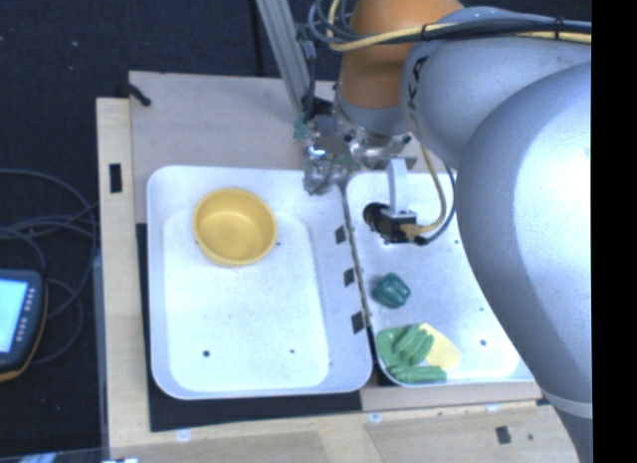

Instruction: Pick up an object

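Two shallow white bins sit side by side on the bench. The left bin (179, 351) fills the centre-left of the frame and carries one thing: a single yellow bowl (235, 226), upright, in its upper left part, well apart from everything else. The right bin (468, 282) lies at centre-right, much of it covered by the large grey arm (528, 202) that comes in from the right edge of the frame.

In the right bin there are three things to count. One dark green rounded object (390, 291) lies near the divider between the bins, at about mid-height of the frame. Below it, in the bin's lower left corner, one bright green ridged object (406, 347) lies touching one pale yellow object (442, 350), which sits just to its right and partly under it. What these last two are cannot be told more closely.

The gripper (320, 167) hangs under the orange band (393, 28) in the upper middle of the frame, over the top end of the strip where the two bins meet. Its metal parts blur together there, so how far it is spread cannot be told, and nothing is seen held in it. It is well apart from the bowl and from the three objects lower in the right bin. A small black fitting with a yellow cable (390, 222) hangs just below and to the right of the gripper.
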Motion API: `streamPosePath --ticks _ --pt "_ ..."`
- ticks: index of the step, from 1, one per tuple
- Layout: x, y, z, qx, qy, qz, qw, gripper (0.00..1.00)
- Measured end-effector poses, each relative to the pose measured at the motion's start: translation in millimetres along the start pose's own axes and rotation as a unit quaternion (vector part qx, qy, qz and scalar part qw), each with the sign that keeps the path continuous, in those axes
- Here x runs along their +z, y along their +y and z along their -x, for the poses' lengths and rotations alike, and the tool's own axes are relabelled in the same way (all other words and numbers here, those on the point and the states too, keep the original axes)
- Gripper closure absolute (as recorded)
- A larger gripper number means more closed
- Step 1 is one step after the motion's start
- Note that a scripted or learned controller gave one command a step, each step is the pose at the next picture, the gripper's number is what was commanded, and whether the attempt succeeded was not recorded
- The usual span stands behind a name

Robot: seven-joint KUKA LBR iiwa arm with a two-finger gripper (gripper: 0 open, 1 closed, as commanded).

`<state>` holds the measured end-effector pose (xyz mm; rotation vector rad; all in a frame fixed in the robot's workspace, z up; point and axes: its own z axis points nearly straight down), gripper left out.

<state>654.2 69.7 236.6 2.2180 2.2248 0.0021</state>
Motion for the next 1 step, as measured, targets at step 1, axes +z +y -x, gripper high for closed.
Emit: streamPosePath --ticks 1 --pt "-0.1 -0.2 2.5 0.002 -0.001 0.000 1.0000 0.00"
